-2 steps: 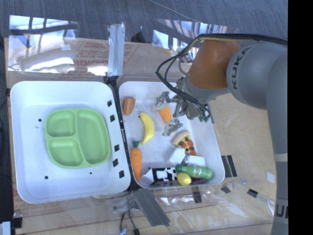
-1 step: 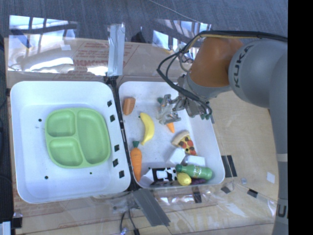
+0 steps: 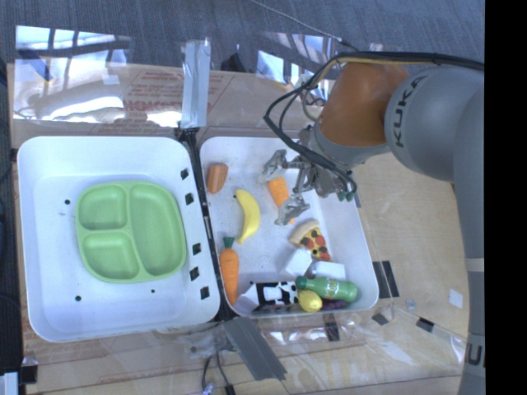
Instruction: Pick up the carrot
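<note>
The carrot (image 3: 229,273), orange with a small green top, lies lengthwise against the left wall of the right bin (image 3: 361,245), near its front. My gripper (image 3: 282,190) hangs over the upper middle of that bin, well up and to the right of the carrot. It is open, with one finger (image 3: 274,166) above and one below a small orange block (image 3: 279,192) on the bin floor. The carrot is not between the fingers.
A banana (image 3: 247,214) lies between the gripper and the carrot. A brownish-orange piece (image 3: 216,177) sits in the bin's top left. A pizza slice (image 3: 310,239), a white block (image 3: 327,268), a green bottle (image 3: 329,288) and a lemon (image 3: 310,301) crowd the front right. The left bin (image 3: 41,303) holds a green divided plate (image 3: 132,230).
</note>
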Robot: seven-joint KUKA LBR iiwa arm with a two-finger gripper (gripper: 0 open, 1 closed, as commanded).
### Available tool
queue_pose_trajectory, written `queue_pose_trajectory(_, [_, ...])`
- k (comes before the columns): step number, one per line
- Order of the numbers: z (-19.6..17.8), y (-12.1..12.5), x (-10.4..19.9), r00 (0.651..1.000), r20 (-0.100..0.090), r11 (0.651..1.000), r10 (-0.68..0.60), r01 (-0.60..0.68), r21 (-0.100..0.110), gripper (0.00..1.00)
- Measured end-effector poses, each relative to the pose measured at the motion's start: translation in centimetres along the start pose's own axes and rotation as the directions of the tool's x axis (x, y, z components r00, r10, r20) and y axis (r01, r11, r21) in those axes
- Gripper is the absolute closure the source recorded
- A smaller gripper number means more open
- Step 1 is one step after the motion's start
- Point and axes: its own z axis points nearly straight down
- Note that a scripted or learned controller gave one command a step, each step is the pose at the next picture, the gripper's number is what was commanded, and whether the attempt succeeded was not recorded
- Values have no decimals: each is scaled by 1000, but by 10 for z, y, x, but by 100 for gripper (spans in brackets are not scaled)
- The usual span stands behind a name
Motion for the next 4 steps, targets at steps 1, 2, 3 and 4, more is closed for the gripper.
queue_pose_trajectory(1, [32,-45,-2,993,-11,993,119,-119,-1,0])
queue_pose_trajectory(2, [20,-44,-5,994,-5,994,113,-113,1,100])
queue_pose_trajectory(3, [32,-16,62,999,-14,999,33,-33,-4,100])
queue_pose_trajectory(4, [-44,11,43,999,-4,999,52,-52,0,100])
